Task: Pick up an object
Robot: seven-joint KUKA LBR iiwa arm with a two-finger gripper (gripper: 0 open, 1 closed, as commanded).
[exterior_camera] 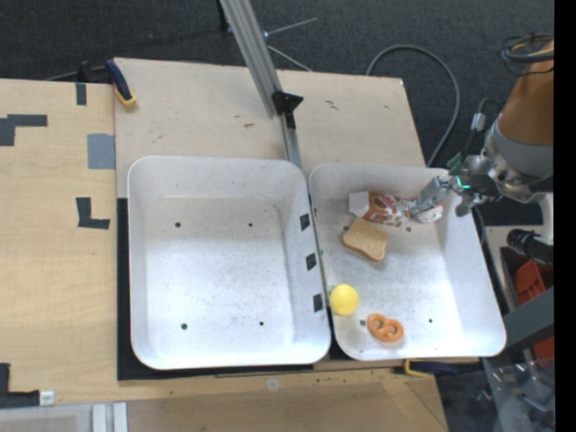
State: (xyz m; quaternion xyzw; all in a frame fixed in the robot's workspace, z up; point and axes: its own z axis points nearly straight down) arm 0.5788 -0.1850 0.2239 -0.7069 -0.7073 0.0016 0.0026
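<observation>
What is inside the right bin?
The right bin holds a packet, bread, a yellow ball and a pretzel. The gripper covers the packet's right end.

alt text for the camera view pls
A robot hand reaches from the right into the right bin, at a snack packet. That bin also holds a bread slice, a yellow ball and an orange pretzel.
</observation>
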